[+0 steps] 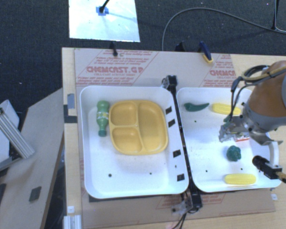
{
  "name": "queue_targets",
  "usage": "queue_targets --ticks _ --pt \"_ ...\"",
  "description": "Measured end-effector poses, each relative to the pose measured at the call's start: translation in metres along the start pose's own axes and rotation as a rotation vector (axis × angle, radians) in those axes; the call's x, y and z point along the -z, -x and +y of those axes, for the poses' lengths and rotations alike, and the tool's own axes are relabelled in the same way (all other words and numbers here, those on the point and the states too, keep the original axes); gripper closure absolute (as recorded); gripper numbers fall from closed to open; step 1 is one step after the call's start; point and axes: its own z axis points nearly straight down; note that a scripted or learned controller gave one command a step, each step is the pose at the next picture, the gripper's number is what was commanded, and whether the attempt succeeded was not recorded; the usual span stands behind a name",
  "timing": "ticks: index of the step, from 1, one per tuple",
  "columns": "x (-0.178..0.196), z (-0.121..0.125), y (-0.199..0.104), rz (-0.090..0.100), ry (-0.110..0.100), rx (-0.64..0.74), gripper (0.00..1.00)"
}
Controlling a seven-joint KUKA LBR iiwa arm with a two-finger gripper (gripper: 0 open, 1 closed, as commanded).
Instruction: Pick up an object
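I can't tell my gripper [227,133] fingers' state; the broccoli [234,152] sits just below-right of them, so descending here could miss or nudge it.

Robotics lab, bench [133,63] on dark carpet, two white bins [93,142], cables [190,18], toy food
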Motion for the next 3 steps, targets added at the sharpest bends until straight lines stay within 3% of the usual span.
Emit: queue_targets --ticks 2,3 --pt "0.090 0.005 0.003 0.000 0.002 0.001 1.00" --pt "0.095 0.028 -0.054 0.003 -0.001 0.008 1.00"
